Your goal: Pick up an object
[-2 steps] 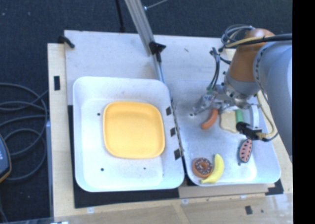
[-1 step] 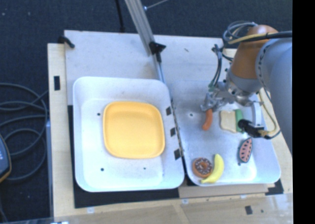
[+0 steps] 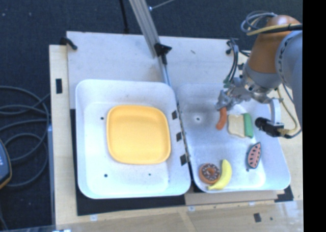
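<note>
The arm's upper part runs off the right edge, and its wrist hides most of the gripper (image 3: 224,104), so whether the jaws are spread or pinching cannot be told. Just below it, at nine o'clock in the right bin (image 3: 204,93), an orange hot dog (image 3: 221,119) stands nearly upright in view, long axis twelve to six. A sandwich (image 3: 239,125) lies at its three o'clock. A yellow plate (image 3: 138,134) fills the left bin (image 3: 86,124).
</note>
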`<state>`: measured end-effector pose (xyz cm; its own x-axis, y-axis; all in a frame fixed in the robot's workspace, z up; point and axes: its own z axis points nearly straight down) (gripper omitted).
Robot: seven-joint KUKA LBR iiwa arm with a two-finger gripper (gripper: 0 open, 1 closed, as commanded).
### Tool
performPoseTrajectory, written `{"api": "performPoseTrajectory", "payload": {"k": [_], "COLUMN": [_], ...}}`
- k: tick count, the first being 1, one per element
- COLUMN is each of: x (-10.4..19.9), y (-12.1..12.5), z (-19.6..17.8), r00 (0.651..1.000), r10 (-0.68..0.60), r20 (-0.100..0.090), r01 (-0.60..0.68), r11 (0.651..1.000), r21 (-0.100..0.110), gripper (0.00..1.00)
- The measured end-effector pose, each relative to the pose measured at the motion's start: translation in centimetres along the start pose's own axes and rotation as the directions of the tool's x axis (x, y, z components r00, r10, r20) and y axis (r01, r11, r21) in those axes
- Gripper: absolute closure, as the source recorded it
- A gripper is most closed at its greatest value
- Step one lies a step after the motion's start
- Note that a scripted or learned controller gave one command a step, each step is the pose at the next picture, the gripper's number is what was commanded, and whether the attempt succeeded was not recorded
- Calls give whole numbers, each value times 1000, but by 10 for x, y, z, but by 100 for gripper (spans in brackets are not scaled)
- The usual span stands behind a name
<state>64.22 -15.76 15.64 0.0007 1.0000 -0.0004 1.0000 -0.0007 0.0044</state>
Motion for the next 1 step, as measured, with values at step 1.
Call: {"api": "performPoseTrajectory", "payload": {"k": [1], "x": [-9], "y": [4], "z": [-48], "r00": [1000], "r10": [0], "r20": [1], "r01": [0], "r11": [1000], "r21": [-1], "gripper": [100]}}
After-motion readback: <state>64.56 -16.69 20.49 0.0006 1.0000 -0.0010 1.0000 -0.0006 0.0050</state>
